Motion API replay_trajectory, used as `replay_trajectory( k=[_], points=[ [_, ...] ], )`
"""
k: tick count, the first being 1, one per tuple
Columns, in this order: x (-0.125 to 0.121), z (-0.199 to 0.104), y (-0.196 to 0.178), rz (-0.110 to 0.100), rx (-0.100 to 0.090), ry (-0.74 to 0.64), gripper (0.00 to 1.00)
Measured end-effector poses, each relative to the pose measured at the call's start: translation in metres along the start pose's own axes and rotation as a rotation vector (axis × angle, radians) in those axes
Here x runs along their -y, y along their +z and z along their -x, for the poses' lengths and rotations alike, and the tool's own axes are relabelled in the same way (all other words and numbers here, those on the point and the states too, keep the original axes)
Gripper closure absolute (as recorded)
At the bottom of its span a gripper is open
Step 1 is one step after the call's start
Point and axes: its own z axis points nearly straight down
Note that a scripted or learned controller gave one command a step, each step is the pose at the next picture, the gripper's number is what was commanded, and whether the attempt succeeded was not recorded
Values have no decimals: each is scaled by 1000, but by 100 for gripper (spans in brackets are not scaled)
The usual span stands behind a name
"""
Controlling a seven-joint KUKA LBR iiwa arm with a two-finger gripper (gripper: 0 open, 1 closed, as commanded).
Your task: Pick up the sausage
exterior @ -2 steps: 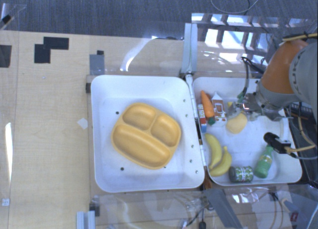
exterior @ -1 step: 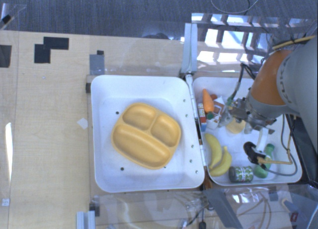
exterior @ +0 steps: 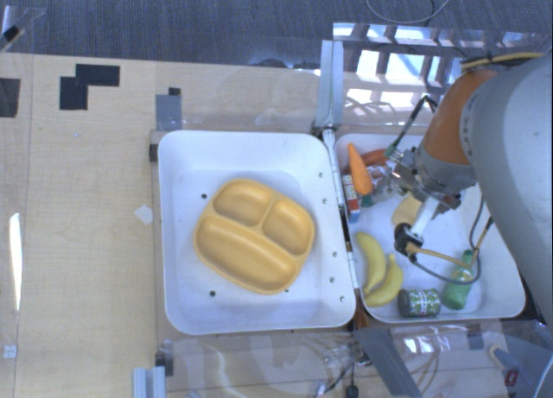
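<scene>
Item: two white bins on a pale wood surface [exterior: 78, 241]. We record the left bin [exterior: 186, 306] as holding one yellow divided plate [exterior: 255, 235], set near the middle with bare white floor all round it. The right bin [exterior: 501, 288] is crowded along its left wall and front, and its open floor lies toward the right side, under the grey arm [exterior: 510, 154]. The sausage [exterior: 375, 156], a short reddish length, lies at the rear left of the right bin, just beside the upper end of the carrot [exterior: 359, 172]. The jaws sit close over its right end, and we cannot tell whether they are open or closed. A pale yellow block [exterior: 404, 210] sits nearer the middle, and two bananas [exterior: 378, 267] curve along the left wall toward the front. At the front are a green can [exterior: 419, 302] on its side and a green bottle [exterior: 461, 282] just right of it. A red and white packet [exterior: 349, 192] stands against the wall between the bins. Its print and the can's label are too small for us to read.
</scene>
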Motion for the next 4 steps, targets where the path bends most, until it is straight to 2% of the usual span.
replay_trajectory(
  k=[1,2,3,4],
  points=[
    [-38,-27,-1,-70,31,-4,0],
    [-63,-10,1,-121,16,-11,0],
    [-56,-15,-8,-80,32,236,0],
    [-54,-18,-1,-67,36,216,0]
  ],
)
